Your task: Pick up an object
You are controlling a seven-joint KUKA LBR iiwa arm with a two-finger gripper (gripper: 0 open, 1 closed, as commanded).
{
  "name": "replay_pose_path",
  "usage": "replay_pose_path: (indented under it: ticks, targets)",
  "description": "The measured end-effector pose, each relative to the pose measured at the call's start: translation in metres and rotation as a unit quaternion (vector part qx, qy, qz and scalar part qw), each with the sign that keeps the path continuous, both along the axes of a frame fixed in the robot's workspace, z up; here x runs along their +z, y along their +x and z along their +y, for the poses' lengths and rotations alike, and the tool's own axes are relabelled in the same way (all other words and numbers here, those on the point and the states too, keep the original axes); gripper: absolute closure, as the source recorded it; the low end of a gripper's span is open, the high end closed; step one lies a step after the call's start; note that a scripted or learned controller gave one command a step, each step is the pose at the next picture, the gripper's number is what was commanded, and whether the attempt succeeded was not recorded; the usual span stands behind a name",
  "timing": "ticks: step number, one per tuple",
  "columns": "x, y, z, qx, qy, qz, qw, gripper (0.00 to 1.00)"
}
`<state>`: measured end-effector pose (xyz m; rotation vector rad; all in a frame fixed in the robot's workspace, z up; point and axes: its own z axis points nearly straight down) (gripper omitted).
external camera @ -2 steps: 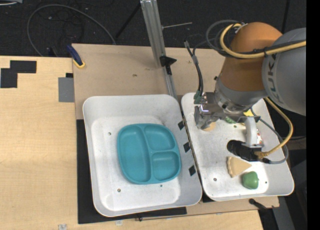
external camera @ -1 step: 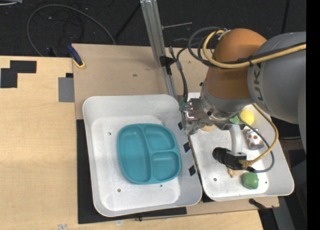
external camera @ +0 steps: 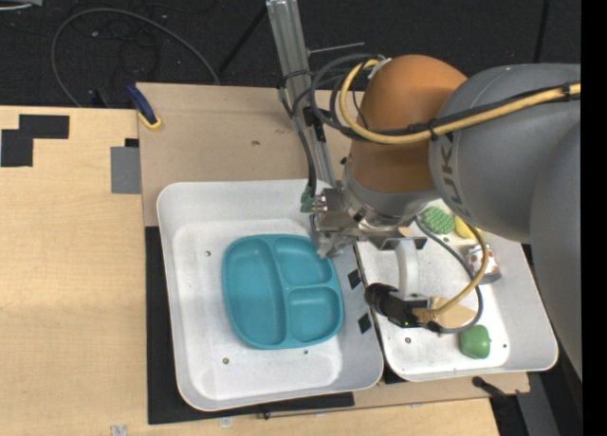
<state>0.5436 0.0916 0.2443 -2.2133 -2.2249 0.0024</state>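
End effector (external camera: 325, 246), at blue tray's (external camera: 281, 292) upper-right rim

Two white bins sit side by side: the left bin (external camera: 190, 330) and the right bin (external camera: 517, 349). One blue divided plate (external camera: 280, 290) with three compartments lies in the left bin. To the right of that plate, the right bin holds two green things, one rounded (external camera: 475, 340) and one bumpy (external camera: 437, 219), with one yellow piece (external camera: 463, 228) touching the bumpy one.
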Motion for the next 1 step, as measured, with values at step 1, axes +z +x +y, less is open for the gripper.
replay_pose_path:
  ticks: [1]
  targets:
    - [0.0001,0.0002,-0.0019,-0.002,-0.0008,0.0,1.0,0.0]
